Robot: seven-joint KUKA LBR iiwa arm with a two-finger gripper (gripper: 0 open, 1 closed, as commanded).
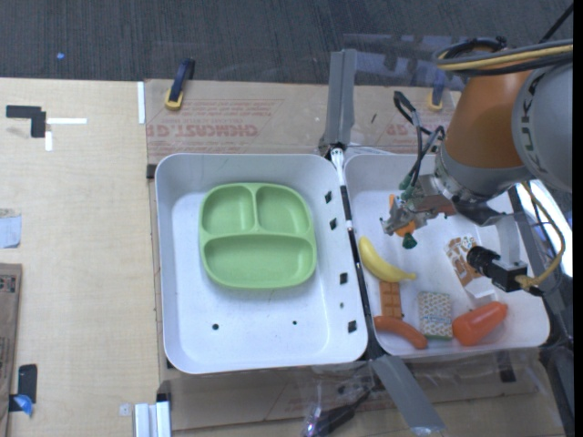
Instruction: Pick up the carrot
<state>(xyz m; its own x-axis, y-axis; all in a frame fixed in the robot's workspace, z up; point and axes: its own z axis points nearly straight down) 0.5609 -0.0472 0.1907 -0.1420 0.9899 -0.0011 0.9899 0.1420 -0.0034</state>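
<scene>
The carrot point(402, 228) looks pinched between the gripper point(404, 223) fingers, hanging above the right bin point(537, 330), so I'd just lift straight and slow. Banana point(383, 261) sits right underneath, with a sausage point(400, 331), sponge point(434, 314) and red pepper point(477, 322) nearby. Green plate point(258, 236) is well clear.

Green divided plate point(258, 237) sits in left bin point(173, 271). Right bin point(364, 189): banana point(381, 262), sausage point(401, 332), red pepper point(478, 323), sponge point(434, 314).
</scene>
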